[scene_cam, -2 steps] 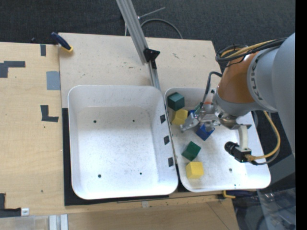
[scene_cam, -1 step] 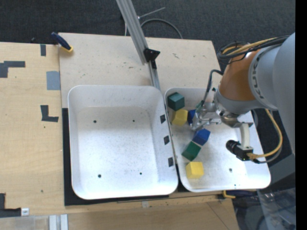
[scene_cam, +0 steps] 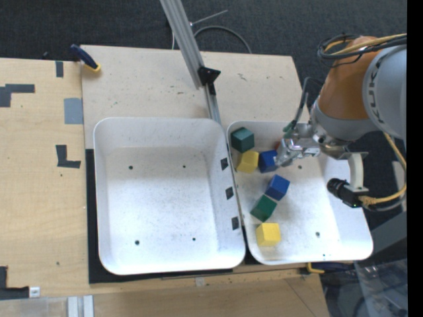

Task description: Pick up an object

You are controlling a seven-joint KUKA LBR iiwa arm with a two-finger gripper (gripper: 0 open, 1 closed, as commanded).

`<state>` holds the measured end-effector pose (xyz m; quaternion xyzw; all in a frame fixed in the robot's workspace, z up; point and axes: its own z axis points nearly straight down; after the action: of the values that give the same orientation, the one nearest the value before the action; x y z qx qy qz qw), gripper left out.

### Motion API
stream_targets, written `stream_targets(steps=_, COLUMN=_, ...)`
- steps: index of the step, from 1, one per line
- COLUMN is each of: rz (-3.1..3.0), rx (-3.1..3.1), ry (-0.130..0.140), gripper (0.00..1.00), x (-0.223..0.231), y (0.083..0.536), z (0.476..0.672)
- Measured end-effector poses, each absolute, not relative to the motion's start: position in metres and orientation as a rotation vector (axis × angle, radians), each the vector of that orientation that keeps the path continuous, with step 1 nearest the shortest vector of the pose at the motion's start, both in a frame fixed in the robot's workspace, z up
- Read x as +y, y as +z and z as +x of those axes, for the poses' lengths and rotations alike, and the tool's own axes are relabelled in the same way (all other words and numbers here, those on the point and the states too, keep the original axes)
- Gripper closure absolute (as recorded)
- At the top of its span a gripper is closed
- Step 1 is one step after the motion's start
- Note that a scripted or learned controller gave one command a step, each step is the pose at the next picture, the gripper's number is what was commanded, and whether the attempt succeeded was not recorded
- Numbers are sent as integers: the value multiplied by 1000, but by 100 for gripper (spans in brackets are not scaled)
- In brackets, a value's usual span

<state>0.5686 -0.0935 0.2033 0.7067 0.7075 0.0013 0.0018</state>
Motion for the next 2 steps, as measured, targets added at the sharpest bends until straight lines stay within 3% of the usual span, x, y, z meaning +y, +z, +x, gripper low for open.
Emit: stream_targets(steps=2, rz=2219, rx=2221, ry=2, gripper=100, x=-103, y=289, z=566)
